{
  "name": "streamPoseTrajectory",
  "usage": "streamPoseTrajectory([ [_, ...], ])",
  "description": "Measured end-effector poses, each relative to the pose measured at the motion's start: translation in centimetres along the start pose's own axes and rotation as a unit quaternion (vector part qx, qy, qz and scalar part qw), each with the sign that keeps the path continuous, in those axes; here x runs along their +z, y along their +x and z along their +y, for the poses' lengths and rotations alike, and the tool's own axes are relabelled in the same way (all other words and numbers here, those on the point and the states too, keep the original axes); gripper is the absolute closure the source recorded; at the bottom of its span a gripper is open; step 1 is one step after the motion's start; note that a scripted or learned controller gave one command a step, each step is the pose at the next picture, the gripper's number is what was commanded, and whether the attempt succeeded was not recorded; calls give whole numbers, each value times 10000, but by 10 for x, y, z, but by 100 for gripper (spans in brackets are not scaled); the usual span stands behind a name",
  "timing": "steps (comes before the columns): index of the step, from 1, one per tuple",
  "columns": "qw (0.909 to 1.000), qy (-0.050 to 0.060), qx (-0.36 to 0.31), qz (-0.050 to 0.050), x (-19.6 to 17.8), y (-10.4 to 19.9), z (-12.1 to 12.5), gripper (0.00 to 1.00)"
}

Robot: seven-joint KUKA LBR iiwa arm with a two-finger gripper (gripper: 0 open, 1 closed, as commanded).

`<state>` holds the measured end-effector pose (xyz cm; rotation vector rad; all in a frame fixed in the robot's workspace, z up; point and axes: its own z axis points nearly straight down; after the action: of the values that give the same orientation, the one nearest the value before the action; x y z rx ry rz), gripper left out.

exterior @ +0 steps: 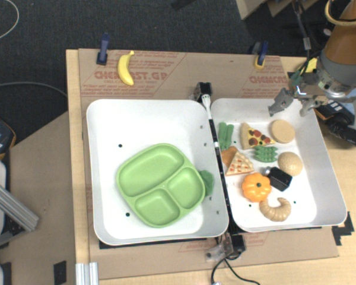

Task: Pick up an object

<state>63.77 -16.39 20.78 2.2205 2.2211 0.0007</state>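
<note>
My gripper (293, 103) hangs over the far edge of the right bin (326, 177), open, with nothing between its fingers. Just in front of it lies a round tan bun (282, 130). In the same bin are a pizza slice with toppings (255, 136), a green pod (225, 135), a leafy green piece (265, 153), a second pizza slice (238, 164), a beige potato (289, 162), a black block (279, 179), an orange pumpkin (257, 186) and a croissant (276, 209).
The left bin (107, 129) holds a green divided plate (160, 184) with a small green item (207, 181) at its right edge. A yellow banana (126, 68) lies on the cardboard behind the bins. Blue clamps (260, 54) grip the board's far edge.
</note>
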Motion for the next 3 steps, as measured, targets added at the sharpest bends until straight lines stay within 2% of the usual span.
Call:
streamPoseTrajectory([
  [1,10000,-33,-16,1,-97,41,-55,0],
  [2,10000,12,-24,14,-116,96,-97,0],
  [3,10000,-5,-7,1,-126,93,-95,100],
])
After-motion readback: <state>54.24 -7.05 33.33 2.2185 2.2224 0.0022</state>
